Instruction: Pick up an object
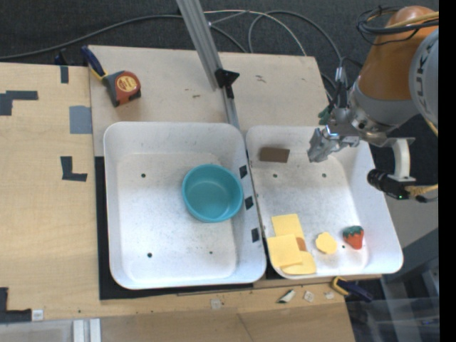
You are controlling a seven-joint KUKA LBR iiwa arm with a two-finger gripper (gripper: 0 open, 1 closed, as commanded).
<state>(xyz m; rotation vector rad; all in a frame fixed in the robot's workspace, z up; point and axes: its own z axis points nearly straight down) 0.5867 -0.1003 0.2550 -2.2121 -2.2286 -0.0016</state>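
Gripper hung over the right bin near its far rim; how far it stood open could not be told, and nothing showed in its hold. At nine o'clock of it lay a brown block — apart. Yellow pieces and a strawberry lay at six o'clock — the teal bowl sat in the left bin.
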